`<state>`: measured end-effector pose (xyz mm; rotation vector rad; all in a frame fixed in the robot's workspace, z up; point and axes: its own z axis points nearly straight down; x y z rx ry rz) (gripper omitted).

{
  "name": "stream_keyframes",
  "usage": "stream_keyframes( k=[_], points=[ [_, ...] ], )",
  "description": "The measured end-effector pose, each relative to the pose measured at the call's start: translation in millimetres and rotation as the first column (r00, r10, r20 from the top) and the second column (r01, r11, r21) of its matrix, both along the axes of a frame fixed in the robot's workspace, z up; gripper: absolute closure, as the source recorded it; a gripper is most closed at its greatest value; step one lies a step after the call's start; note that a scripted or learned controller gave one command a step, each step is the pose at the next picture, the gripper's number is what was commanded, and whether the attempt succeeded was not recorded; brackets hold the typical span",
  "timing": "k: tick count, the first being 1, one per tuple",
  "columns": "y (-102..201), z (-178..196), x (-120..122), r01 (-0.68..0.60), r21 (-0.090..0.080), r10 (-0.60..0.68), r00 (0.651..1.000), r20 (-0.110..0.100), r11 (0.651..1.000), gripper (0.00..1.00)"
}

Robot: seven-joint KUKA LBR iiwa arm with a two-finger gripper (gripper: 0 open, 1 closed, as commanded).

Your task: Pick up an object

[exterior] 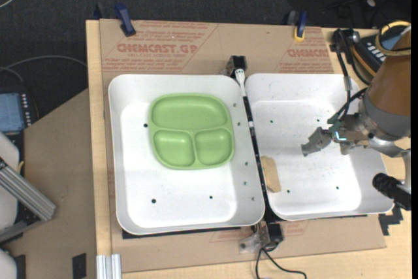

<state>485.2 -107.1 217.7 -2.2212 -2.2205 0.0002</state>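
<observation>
Cables [271, 251] and a black clamp at the front edge of the bench lie nearest to the camera, and behind them the two white bins stand side by side. From my remote seat I see only one object to pick up: the green divided plate [192, 129], which lies flat in the left bin [130, 206], toward its far half. The gripper [318, 140] is over the right bin [339, 199], well apart from the plate, and it has nothing in it. How wide it stands I cannot tell at this angle.

To do this step well, I think I must first bring the arm across the wall between the bins. The plate is low and wide, so I judge a grasp on its raised rim [230, 115] or on one inner divider is better than one across the whole body. I would come down straight and slowly, because a slanted approach could push the plate away.
</observation>
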Motion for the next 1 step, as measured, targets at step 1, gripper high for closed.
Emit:
stream_keyframes(
  k=[1],
  points=[
    [-0.1,10.6,0.8,0.0,-0.001,0.0,1.0,0.003,1.0,1.0]
  ],
)
